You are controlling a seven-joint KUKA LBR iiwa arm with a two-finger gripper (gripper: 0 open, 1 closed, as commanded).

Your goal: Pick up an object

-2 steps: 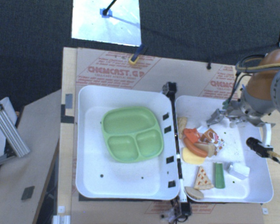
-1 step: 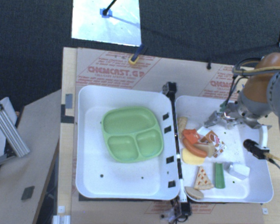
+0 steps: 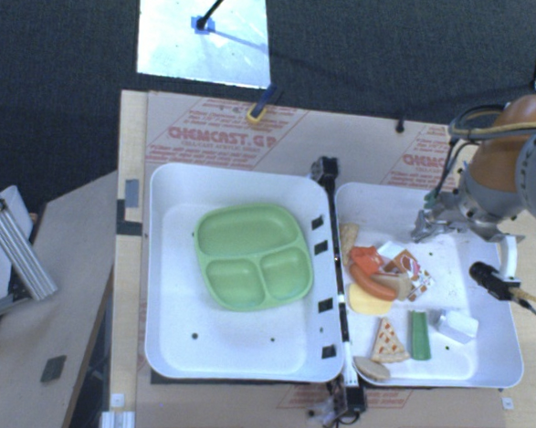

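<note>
The right bin (image 3: pixel 486 361) holds a cluster of toy food at its left side: a red piece (image 3: pixel 365 259), a sausage (image 3: pixel 378 283), a yellow disc (image 3: pixel 363 301), a red-and-white packet (image 3: pixel 410 270), a pizza slice (image 3: pixel 387 341), a green block (image 3: pixel 420 334) and a white block (image 3: pixel 456 325). A tan piece (image 3: pixel 372 369) lies at the bin's front left corner. My gripper (image 3: pixel 426 229) hangs over the bin's back part, just above and right of the packet, with nothing seen in it.
The left bin (image 3: pixel 164 329) holds a green divided plate (image 3: pixel 251 258). A black divider (image 3: pixel 333 268) runs between the bins. A black part (image 3: pixel 490 281) juts over the right bin's right side below the arm (image 3: pixel 505 161).
</note>
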